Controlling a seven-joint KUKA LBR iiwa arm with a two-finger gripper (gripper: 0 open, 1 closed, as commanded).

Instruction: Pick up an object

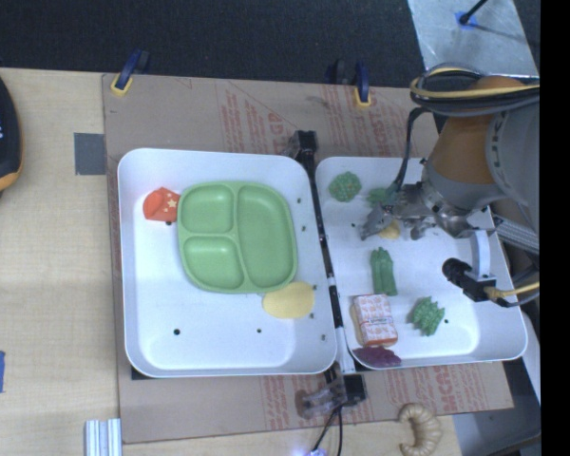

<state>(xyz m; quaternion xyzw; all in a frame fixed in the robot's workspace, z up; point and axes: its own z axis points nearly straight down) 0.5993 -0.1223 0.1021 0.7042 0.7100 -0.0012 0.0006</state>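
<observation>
Arm (470, 150) low, wrist bent leftward

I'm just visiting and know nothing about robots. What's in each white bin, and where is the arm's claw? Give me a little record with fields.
left bin: green divided plate, red piece at the plate's left, yellow piece at the plate's lower right
right bin: green leafy piece at top, green long piece in the middle, boxed snack, small green piece, purple piece at the bottom edge
gripper: low over the right bin's upper part, beside a small yellow item
holding anything: cannot tell
</observation>
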